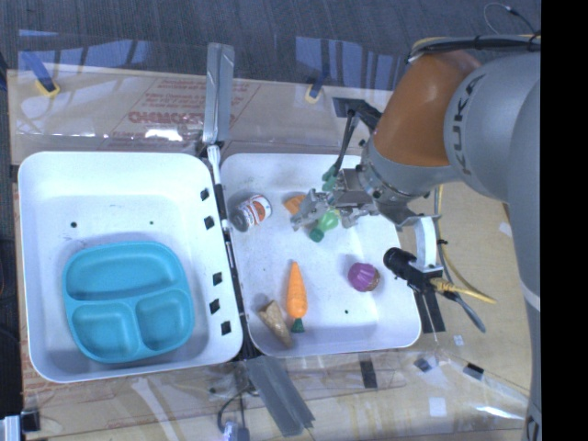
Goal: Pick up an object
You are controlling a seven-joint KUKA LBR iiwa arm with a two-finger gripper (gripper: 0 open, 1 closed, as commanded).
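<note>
Here, tool (317, 211) meets small green object (322, 225).

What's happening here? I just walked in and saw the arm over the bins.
The grey arm's gripper is down in the right bin, at a small green object. Whether it has hold of it is unclear. A carrot, a purple piece, a small can and a tan piece lie around it. The left bin holds a blue divided tray.
</note>
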